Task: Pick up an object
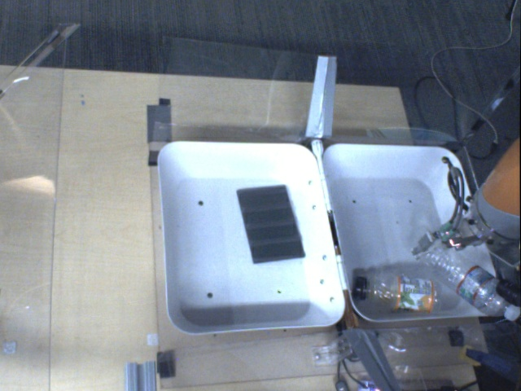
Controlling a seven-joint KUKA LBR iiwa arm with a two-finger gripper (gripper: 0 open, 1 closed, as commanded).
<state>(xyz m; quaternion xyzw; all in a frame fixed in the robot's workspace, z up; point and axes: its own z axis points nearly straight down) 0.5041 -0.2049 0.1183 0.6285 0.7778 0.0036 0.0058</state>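
Observation:
A clear plastic bottle (397, 292) with a black cap and an orange-green label lies on its side along the front wall of the right bin (383, 177). A second clear, crumpled bottle (475, 283) lies at that bin's front right corner. A dark ribbed rectangular block (271, 223) rests flat in the middle of the left bin (187, 243). My gripper (440, 239) hangs low over the right side of the right bin, just above and behind the crumpled bottle. Nothing is visibly lifted in it.
The arm with its orange band (503, 187) enters from the right edge, with cables (457, 182) looping over the bin's right rim. A grey upright post (321, 96) stands behind the seam between the bins. Wooden bench (81, 218) stretches to the left.

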